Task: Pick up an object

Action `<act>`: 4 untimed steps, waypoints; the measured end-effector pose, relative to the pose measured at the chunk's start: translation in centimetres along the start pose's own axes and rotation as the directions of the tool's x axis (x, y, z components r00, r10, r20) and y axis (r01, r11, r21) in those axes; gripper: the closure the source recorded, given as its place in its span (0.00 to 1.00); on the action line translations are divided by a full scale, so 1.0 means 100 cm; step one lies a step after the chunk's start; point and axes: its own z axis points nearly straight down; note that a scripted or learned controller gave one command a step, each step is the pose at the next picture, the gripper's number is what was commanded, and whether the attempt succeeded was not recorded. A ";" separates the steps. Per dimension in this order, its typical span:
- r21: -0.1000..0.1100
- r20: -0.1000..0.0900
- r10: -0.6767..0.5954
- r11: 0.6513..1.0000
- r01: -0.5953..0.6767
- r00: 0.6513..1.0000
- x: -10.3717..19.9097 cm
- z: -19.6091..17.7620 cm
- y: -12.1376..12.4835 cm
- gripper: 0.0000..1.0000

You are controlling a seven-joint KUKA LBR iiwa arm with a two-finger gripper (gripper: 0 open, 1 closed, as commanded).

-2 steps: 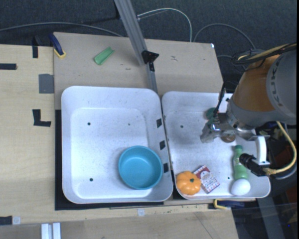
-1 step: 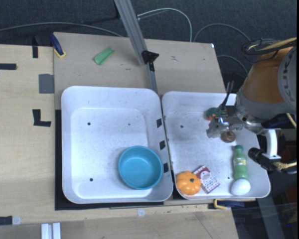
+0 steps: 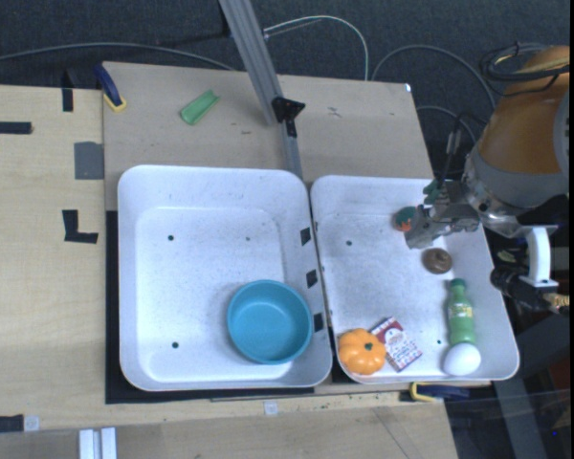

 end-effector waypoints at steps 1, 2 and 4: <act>0.007 -0.002 -0.003 1.000 0.003 1.000 0.050 0.016 0.023 1.00; 0.007 -0.001 -0.004 1.000 0.004 1.000 0.099 0.030 0.042 1.00; 0.006 -0.002 -0.003 1.000 0.003 1.000 0.197 0.046 0.091 1.00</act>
